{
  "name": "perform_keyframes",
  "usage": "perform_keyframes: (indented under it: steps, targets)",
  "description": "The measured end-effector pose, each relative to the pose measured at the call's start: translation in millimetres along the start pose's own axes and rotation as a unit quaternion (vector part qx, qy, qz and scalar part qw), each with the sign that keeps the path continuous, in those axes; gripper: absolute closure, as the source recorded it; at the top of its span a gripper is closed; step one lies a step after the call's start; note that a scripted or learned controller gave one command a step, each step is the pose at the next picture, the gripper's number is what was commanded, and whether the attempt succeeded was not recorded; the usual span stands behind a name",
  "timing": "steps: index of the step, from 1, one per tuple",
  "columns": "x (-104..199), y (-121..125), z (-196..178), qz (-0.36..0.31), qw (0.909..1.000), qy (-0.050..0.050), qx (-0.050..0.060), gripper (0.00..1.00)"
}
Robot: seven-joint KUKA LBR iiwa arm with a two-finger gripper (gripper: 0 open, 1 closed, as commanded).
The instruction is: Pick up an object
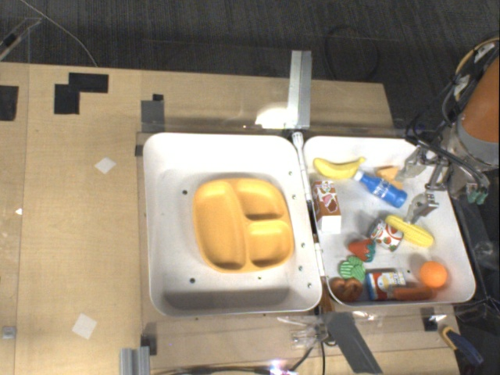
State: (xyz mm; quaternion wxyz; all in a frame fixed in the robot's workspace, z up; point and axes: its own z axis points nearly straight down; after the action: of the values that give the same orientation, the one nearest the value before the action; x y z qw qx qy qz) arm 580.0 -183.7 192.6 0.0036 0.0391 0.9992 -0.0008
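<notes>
Cut off by the right edge: grey arm with orange band (478, 104), upper part out of frame. Too small to read: label on small brown-and-white carton (326, 198). Half hidden under red-labelled bottle (388, 283): dark brown round item (348, 289).

A: Any room in the right bin (462, 287)?

B: Barely. The banana (337, 166), blue bottle (382, 188), carton (326, 198), corn (409, 230), orange (433, 274) and the rest crowd it; small bare patch of floor mid-bin.

A: Left bin (168, 233)?

B: Yellow tray (241, 223) sits in the middle, with a wide bare margin all round it.
</notes>
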Motion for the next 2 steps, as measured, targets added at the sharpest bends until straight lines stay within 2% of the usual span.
perform_keyframes:
  steps: [1,2]
  targets:
    - [9.8,-9.2,-118.0,-0.001,1.0,-0.007,0.001,0.0]
    - [-56.3,-16.1,-29.8,-0.025,0.9997,0.002,-0.001,0.0]
